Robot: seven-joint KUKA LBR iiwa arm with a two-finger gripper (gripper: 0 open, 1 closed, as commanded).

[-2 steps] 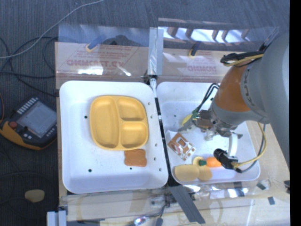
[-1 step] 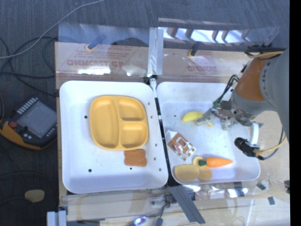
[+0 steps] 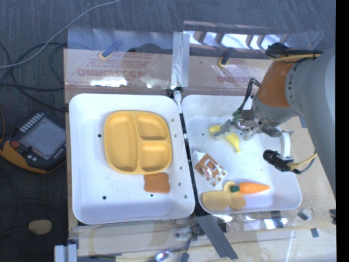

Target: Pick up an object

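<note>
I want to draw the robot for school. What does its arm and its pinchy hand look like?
The arm is fat, round and grey, with an orange band near the wrist. The gripper is small, silver-grey metal. Thin dark cables run along the wrist, and a black part with a yellow wire hangs nearby.

In the left bin point(image 3: 87, 162) we list a divided tray point(image 3: 138, 141) with toast point(image 3: 157, 183) before it; in the right bin point(image 3: 283, 192), banana point(image 3: 229, 137) behind, waffle point(image 3: 210, 167), carrot point(image 3: 252, 188) and bread point(image 3: 221, 200) in front.
</note>
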